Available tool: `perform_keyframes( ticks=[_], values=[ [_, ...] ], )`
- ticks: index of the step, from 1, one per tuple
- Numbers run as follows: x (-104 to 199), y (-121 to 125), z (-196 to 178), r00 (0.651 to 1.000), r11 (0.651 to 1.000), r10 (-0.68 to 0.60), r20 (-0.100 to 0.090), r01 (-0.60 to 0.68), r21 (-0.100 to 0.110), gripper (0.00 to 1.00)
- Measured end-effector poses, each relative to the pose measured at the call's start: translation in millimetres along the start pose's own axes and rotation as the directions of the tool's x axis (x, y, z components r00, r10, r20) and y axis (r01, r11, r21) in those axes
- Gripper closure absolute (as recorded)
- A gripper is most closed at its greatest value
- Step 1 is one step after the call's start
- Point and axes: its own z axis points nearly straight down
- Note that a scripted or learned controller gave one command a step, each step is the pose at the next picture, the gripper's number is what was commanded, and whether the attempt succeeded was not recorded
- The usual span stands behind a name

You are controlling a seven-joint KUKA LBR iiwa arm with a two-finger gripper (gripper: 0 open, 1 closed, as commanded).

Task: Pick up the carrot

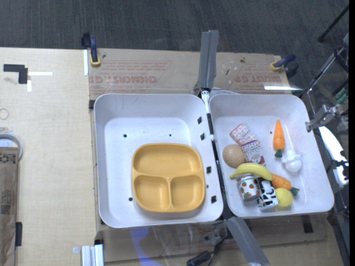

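Carrot point(278, 136): smooth orange cone, plastic look, in the right bin point(316, 148), far-right part of the floor. It lies with its point toward the far wall. It is apart from the other items except a lumpy white piece point(292, 161) just beside its near end.

A second orange tapered piece point(280, 180) with a green tip lies nearer, just past a yellow lemon-like shape point(284, 198). It may be another carrot; cannot tell.

A curved yellow banana point(250, 172) lies across the cluster, touching a matte, rounded tan lump point(233, 155) on its far side. Two small printed cartons, red and white point(246, 140), sit far of the banana. A printed can point(249, 188) and a black-and-white boxy item point(267, 195) sit on its near side, packed together.

Both bins are shallow, white and round-cornered, and meet at a grey divider point(208, 60).

Left bin point(111, 148): holds one glossy yellow tray point(168, 177), a rounded rectangle with three compartments.

Bench point(44, 165): pale wood, with clear plastic sheeting taped on the far side.

Grey and white hardware point(331, 140) stands at the right edge beside the right bin. The gripper's state: cannot tell.
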Motion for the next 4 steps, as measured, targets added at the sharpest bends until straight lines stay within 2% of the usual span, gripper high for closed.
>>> perform_keyframes(
  ticks=[1,2,3,4],
  values=[
    [-1,-7,111,1.000,1.000,0.011,-0.001,-0.011,0.001,0.00],
    [7,32,192,0.974,0.974,-0.227,-0.010,0.227,0.000,0.00],
    [5,32,182,0.974,0.974,-0.225,-0.005,0.225,-0.002,1.00],
    [23,26,194,0.891,0.891,-0.454,0.001,0.454,-0.003,1.00]
  ],
)
